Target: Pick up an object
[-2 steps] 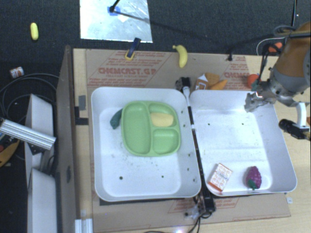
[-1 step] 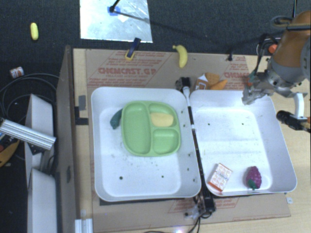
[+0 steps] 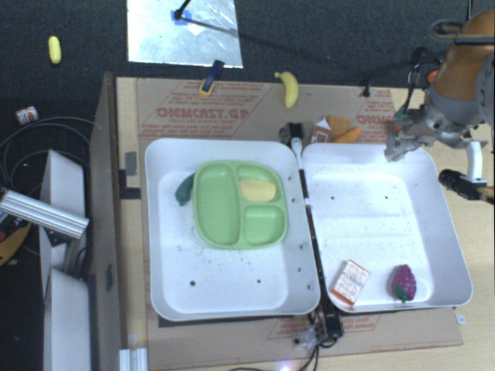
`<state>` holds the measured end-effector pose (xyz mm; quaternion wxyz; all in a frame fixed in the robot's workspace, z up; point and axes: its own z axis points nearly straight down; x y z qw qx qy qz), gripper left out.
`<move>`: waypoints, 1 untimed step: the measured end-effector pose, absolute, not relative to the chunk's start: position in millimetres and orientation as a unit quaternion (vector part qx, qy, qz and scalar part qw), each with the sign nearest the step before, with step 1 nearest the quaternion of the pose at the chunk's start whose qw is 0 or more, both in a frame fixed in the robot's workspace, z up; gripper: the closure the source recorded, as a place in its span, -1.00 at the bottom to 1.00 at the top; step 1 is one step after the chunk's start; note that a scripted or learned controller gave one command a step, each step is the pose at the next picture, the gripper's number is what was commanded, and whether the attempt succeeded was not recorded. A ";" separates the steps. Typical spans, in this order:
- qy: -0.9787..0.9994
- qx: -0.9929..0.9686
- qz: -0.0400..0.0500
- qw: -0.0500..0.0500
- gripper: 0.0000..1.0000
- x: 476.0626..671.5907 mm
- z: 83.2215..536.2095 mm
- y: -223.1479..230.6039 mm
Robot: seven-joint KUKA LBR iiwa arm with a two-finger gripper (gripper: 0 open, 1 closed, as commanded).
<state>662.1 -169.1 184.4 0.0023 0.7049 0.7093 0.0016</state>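
Observation:
My gripper (image 3: 396, 149) hangs over the far right corner of the right bin (image 3: 371, 207), with nothing visible between its fingers. In that bin's near part lie a small orange-and-white box (image 3: 349, 281) and a purple bunch of grapes (image 3: 402, 282), side by side and well apart from the gripper. The left bin (image 3: 166, 230) bears a green divided plate (image 3: 238, 204) with a yellow item (image 3: 257, 189) in its upper right compartment. A dark green item (image 3: 184, 189) lies just left of the plate.
A banana (image 3: 289, 89) and an orange item (image 3: 340, 131) lie on the cardboard behind the bins. A blue-and-yellow clamp (image 3: 210, 78) sits at the cardboard's far edge. Cables and a metal bar (image 3: 42, 215) lie off to the left.

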 end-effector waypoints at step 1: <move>0.711 0.703 0.001 -0.001 1.00 656.4 160.8 -99.0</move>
